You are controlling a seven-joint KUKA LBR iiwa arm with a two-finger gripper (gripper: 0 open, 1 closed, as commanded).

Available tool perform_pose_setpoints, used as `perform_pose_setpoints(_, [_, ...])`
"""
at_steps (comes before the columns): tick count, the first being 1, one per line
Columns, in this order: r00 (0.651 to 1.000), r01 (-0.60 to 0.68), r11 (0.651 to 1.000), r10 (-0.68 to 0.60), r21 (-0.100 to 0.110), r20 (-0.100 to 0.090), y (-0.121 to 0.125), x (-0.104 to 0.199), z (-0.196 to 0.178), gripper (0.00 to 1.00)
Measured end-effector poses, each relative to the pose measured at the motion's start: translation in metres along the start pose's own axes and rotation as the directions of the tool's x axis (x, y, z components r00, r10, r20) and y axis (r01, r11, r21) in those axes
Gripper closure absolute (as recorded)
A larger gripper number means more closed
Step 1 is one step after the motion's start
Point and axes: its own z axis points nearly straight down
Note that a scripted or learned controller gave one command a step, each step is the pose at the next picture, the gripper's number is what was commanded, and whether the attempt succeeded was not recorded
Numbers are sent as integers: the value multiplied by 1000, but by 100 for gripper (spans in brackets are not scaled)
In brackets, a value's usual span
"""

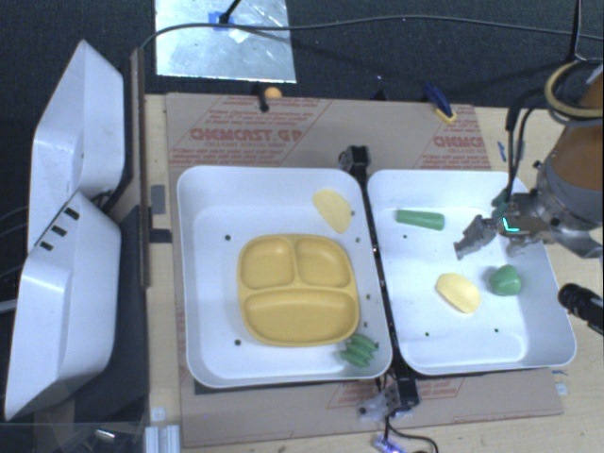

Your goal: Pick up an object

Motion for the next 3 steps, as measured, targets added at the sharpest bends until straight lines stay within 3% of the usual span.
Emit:
perform_pose_setpoints(2, [1000,0,1000,0,0,0,0,0,0,0])
perform_pose_setpoints(3, [998,-61,998,61,-1,0,37,11,-32,0])
